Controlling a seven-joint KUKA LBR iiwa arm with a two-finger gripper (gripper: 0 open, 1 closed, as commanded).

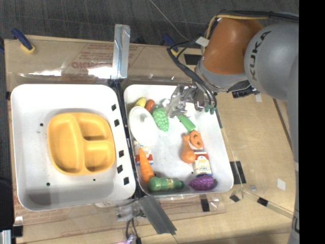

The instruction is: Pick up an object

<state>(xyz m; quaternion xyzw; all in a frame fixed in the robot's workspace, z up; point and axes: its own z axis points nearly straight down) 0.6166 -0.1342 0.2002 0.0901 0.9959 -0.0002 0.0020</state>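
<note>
Hovering pincer (177,105), green grapes (161,119) just beside

Two white bins: the left bin (25,136) holds a yellow divided tray (81,141), and the right bin (218,136) holds green grapes (161,119), purple grapes (202,182), an orange carrot (145,168), and a white plate (142,126). The grey arm (274,60) has an orange band (228,42) above a silvery metal gripper (179,105). The bench (264,151) is pale tan wood.

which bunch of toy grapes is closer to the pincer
The green grape bunch, just left of the pincer near the white plate; the purple grape bunch lies at the bin's near edge.
</note>
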